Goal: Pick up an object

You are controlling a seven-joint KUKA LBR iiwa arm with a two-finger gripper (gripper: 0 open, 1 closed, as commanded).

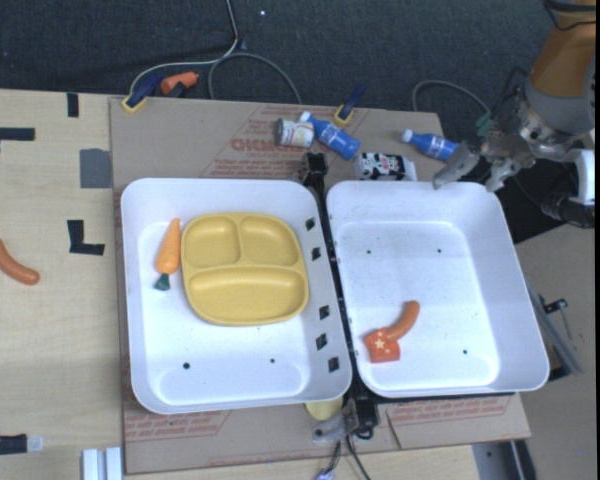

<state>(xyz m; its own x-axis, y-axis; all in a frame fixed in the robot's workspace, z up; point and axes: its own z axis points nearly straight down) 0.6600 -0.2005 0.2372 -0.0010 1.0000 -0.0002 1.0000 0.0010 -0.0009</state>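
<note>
An orange toy sausage with a red starred end (392,332) lies near the front of the right bin (480,208). In the left bin (145,298) a yellow divided plate (245,268) rests beside a toy carrot (168,247). My gripper (477,166) hangs at the right bin's far right corner, above its rim, its two fingers spread apart with nothing between them. It is well away from the sausage.
Behind the bins lie small bottles (320,133), a blue bottle (430,145) and a black-and-white item (384,166). A second toy sausage (12,261) lies on the bench at far left. Clamps (160,86) and cables (240,48) sit at the back.
</note>
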